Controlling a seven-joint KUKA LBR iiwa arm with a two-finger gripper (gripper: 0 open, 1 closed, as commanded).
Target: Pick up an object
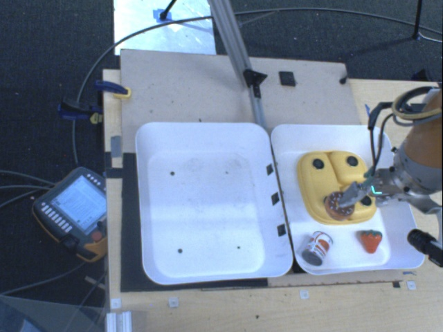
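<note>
Gripper (348, 198) down in the right bin (291, 144), over the near edge of the yellow toy (331, 175), at a brown ring-shaped piece (339, 207); grip state impossible to tell. Below it, a strawberry (371, 241); lower left, a small can (316, 247) on its side
</note>
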